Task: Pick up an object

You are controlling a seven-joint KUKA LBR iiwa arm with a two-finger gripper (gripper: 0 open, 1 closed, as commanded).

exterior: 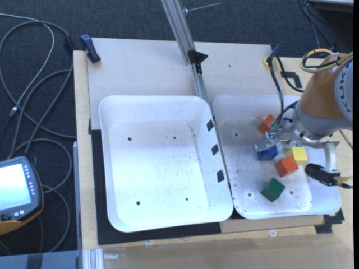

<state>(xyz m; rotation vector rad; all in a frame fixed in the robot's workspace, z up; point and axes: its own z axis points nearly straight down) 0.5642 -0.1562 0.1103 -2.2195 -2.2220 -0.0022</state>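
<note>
Over in the right-hand shallow white plastic bin [241, 203], the grey arm's pincer [268, 144] is down low, right at a small blue block [267, 152]; whether it grips the block I can't tell. An orange cube [266, 124] sits just behind, a yellow cube [298, 154] and another orange cube [287, 165] beside, a green cube [273, 189] nearer the front.

Arm [328, 97] cut off at right edge.
</note>
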